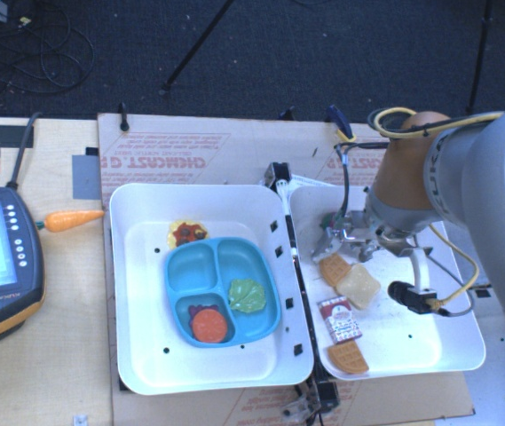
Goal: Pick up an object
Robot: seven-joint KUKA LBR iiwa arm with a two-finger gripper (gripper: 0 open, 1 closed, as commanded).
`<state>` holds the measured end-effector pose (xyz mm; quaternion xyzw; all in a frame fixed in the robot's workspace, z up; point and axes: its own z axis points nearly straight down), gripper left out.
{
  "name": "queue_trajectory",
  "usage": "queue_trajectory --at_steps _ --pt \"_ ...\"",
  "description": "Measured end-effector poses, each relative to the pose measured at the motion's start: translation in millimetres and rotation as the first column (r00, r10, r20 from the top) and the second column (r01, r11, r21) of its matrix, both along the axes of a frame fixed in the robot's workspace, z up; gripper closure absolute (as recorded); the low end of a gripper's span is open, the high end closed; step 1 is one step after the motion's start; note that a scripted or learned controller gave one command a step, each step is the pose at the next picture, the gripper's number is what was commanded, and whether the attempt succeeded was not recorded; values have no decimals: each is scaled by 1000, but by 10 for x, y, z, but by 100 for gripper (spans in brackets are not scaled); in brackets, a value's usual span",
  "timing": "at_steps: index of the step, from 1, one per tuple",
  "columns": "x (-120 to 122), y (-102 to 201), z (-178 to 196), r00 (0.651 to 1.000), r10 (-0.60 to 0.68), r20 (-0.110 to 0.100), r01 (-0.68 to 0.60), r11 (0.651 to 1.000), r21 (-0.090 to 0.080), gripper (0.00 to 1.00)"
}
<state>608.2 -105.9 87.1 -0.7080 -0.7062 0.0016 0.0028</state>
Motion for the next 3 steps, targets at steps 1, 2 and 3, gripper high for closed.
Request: queue_trajectory --at_steps 1,2,3 --pt "369 180 6 1000 5 7 -5 1000 -1 0" --pt "-268 137 1 1000 1 -2 -1 1000 0 0" --pt "-242 124 102 1000 -2 1 2 1000 0 100"
